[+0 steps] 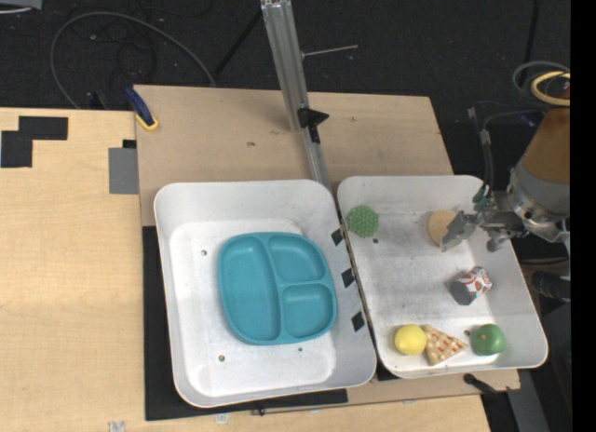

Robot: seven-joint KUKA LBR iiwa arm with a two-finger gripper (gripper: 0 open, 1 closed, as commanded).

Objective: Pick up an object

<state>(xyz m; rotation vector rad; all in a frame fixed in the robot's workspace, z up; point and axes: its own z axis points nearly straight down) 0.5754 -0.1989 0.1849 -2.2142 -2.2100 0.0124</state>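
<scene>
The right bin (400,263) holds a green knobbly ball (362,221) at its far left, a tan round piece (439,226) toward the back, and a grey and red-white can-like object (471,285) in the middle right. Along the front lie a yellow lemon (410,339), a pizza slice (443,345) and a green round fruit (487,338). My gripper (477,233) hangs over the right bin's back right part, just right of the tan piece. Its fingers stand apart with nothing between them.
The left bin (186,235) carries a teal divided plate (277,287). An upright metal post (289,58) rises behind the gap between the bins. The arm's orange band (551,146) sits at the right edge. A wooden bench top lies to the left.
</scene>
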